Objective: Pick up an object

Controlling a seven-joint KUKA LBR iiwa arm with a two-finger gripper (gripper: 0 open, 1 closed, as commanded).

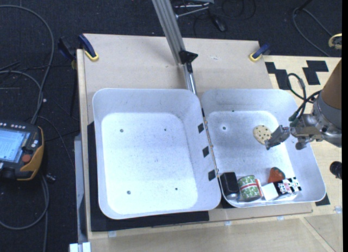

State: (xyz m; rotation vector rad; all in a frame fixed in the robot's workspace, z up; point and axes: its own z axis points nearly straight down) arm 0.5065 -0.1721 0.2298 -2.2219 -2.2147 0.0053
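Hand (287,137) fingers are seen spread apart above the right bin (239,104), nothing clamped between them; a tan dotted cookie (261,133) is found just beside them.

You see a pale wooden tabletop (136,63) carrying two shallow white bins side by side, touching along their inner edges: the left bin (147,153) and the right bin (239,115). Yellow clamps grip its far corners, one left (89,55), one right (256,55).
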